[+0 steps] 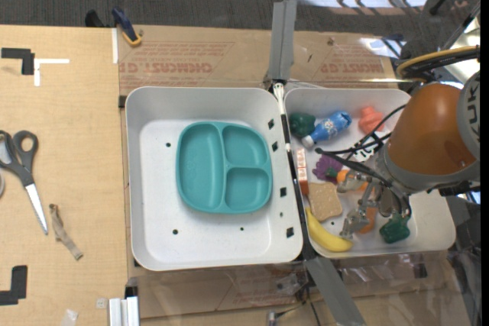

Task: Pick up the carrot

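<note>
The arm's orange band [432,130] hangs over the right bin [428,244]. Below it my gripper [364,214] reaches down into the bin's front half. A small orange piece, which looks like the carrot [369,224], shows right at the gripper's tip, mostly hidden by it. Another orange bit [344,178] peeks out beside the purple toy [328,164]. I cannot make out whether the carrot is held or only touched.
Around the gripper lie a banana [328,238], a toast slice [325,202], a green broccoli toy [396,230], a blue bottle [330,126], a dark green toy [301,122] and a salmon toy [370,118]. A teal divided plate [224,166] sits in the left bin [145,187]. Scissors [24,168] lie on the bench.
</note>
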`<state>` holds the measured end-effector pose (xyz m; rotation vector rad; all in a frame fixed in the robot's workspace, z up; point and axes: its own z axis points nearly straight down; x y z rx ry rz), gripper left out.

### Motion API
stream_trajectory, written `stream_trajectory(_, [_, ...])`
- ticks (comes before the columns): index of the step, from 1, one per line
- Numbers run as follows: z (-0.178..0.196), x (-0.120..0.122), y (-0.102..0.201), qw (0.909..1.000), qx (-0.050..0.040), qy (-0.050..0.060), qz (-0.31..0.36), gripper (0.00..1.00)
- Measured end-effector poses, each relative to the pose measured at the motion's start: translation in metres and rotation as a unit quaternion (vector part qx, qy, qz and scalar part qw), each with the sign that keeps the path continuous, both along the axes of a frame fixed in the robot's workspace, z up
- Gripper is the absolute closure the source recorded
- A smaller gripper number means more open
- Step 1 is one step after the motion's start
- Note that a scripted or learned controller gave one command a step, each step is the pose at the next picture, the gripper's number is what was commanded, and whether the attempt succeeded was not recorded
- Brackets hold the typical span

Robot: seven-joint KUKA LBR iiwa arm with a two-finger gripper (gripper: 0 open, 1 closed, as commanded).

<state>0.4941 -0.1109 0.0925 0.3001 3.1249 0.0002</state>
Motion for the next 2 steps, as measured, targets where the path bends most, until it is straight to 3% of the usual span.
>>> stream_trajectory(1, [0.009,0.001,0.001,1.0,-0.0004,-0.001,0.002,1.0])
stream_trajectory(2, [0.142,-0.014,-0.007,0.9984,-0.0006,-0.001,0.057,1.0])
